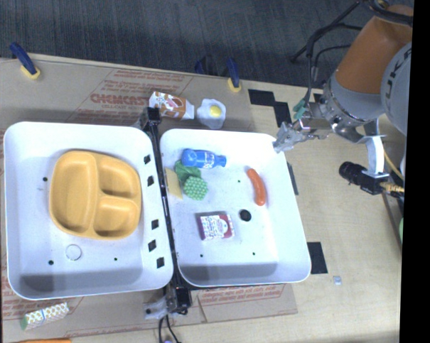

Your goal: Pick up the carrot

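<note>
The carrot is a small orange stick lying lengthwise in the right half of the right bin, on the bin floor and apart from the other items. My gripper hangs over the bin's far right corner, up and to the right of the carrot, with a clear gap between them. Nothing shows in its grasp. The grey arm with its orange band comes in from the upper right.
The right bin also holds a blue bottle, a green knobbly item beside a yellow piece, and a red packet. A yellow divided plate sits in the left bin. A small carton and a white-and-yellow item lie behind the bins.
</note>
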